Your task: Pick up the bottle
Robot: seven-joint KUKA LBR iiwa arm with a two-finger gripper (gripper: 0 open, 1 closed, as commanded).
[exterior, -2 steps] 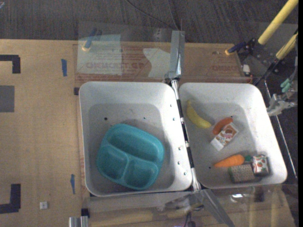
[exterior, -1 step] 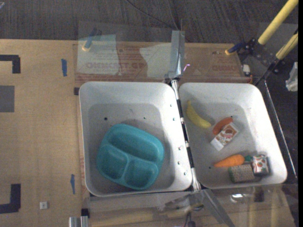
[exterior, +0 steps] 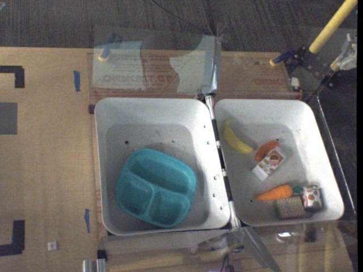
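Observation:
In the right bin (exterior: 317, 130) a small white bottle-like container with a red label (exterior: 269, 163) lies tilted near the middle. A red-orange oblong piece (exterior: 266, 149) touches its upper end. I cannot tell for sure which of the two is the bottle. Nothing covers either one.
The right bin also holds a yellow banana (exterior: 235, 140) at the left wall, an orange carrot (exterior: 275, 193), a grey-brown block (exterior: 290, 208) and a small red-and-white can (exterior: 311, 197) near the front right corner. A teal divided plate (exterior: 156, 187) lies in the left bin (exterior: 113, 123). A yellow pole (exterior: 334, 18) stands at the top right.

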